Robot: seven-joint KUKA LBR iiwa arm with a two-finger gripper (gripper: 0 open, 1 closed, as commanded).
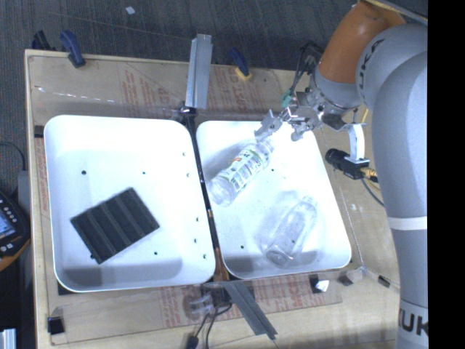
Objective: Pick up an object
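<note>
My gripper (283, 131) hangs over the far edge of the right bin (330, 217), its two fingers spread apart and open with nothing between them. Just below and left of it lies a clear plastic bottle with a green-and-white label (240, 169), slanted, its cap end pointing up toward the gripper. A second clear bottle without a label (290, 229) rests nearer the front right of the same bin. A black ribbed rectangular pad (115, 224) lies flat in the left bin (65, 144).
A grey metal bar (198, 71) stands at the back between the bins, and another (247, 315) lies at the front. Blue clamps (71, 48) grip the bench's far edge. The arm's grey body (399, 158) fills the right side.
</note>
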